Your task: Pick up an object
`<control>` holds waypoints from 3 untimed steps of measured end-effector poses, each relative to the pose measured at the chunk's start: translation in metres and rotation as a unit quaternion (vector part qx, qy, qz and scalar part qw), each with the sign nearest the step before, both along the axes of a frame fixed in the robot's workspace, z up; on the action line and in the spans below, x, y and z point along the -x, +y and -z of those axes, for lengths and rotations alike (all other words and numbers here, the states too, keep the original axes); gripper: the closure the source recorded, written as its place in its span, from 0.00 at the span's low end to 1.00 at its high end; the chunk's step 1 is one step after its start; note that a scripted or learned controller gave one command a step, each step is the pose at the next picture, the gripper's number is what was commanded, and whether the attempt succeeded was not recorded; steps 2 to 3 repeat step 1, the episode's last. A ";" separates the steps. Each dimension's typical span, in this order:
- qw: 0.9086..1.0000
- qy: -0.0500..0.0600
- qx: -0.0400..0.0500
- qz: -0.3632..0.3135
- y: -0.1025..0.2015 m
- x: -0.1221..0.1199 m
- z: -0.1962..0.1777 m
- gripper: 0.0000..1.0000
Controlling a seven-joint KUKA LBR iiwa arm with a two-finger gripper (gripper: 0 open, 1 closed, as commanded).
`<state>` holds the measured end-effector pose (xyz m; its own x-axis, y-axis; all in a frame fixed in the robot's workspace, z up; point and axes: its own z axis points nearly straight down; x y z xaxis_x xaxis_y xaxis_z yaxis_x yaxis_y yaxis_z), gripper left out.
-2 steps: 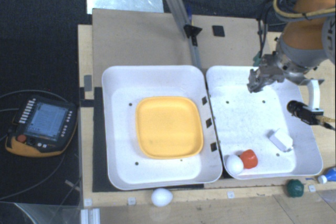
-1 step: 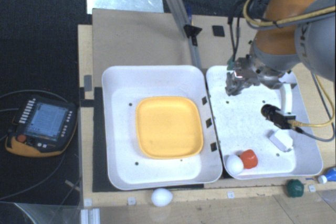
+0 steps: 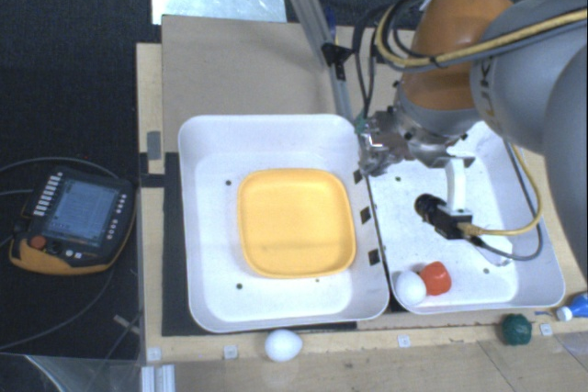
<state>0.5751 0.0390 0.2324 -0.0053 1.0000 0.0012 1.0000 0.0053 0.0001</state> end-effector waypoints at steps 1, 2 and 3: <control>1.000 0.000 0.000 0.000 0.060 0.008 0.006 1.00; 1.000 0.000 0.000 0.000 0.060 0.008 0.006 1.00; 1.000 0.000 0.000 0.000 0.060 0.008 0.006 1.00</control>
